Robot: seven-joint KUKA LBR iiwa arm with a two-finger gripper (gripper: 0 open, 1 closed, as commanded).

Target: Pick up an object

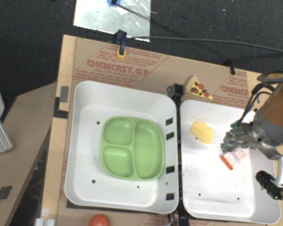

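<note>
**Settling the grasp in the right-hand bin**

Working left to right, we pass the green three-compartment plastic tray [133, 148] in the left white bin [87, 101], then the yellow lemon-shaped object [203, 132] in the right white bin [259, 208]. Just right of it, the jaws [230, 145] hover over a small red-and-white packet [234, 158], centre-right of frame. We cannot tell whether they are apart or together. We should centre over the packet before lifting.

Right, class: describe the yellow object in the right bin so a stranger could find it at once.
Start at the right white bin, the one without the green divided plate. In its upper left area lies a yellow lemon-like object. It is rounded and plain yellow, unlike the small red-and-white packet beside the gripper.
</note>
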